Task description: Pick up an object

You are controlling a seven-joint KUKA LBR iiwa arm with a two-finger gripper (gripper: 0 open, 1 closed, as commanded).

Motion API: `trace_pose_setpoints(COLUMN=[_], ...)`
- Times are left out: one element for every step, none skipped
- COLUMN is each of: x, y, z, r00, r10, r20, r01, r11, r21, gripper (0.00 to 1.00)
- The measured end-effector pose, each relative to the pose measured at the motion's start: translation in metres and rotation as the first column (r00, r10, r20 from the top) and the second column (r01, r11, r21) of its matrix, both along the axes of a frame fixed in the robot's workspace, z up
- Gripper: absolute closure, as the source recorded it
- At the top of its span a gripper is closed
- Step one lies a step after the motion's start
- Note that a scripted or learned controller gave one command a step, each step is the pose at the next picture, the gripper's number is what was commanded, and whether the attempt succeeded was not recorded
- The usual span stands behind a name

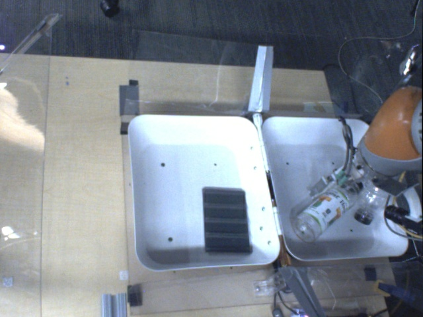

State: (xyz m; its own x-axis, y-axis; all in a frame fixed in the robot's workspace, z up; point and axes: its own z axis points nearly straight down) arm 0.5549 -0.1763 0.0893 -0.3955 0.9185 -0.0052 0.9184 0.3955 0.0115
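1. Jaw state cannot be told: the gripper (348, 180) sits low in the right bin (291, 144), a cluster of small parts and cables under the orange band (394, 131), right at the upper end of the bottle.
2. Surface: a light wooden bench (73, 177) carries two shallow white bins side by side; dark floor lies beyond its far edge.
3. Left bin (152, 150): a black ribbed block (226, 220) lies near its front edge, right of centre, with the remaining floor bare.
4. Right bin: a clear bottle (322, 212) with a printed label lies on its side, tilted, near the front edge, its lower end toward the dividing wall.
5. Open room: the rear half of the right bin is unoccupied.
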Motion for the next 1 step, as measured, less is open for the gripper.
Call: trace_pose_setpoints(x=[0.0032], y=[0.0019], z=[0.0121], r00=[1.000], r10=[0.000], r20=[0.009], r01=[0.000], r11=[1.000], r21=[0.000], gripper=[1.00])
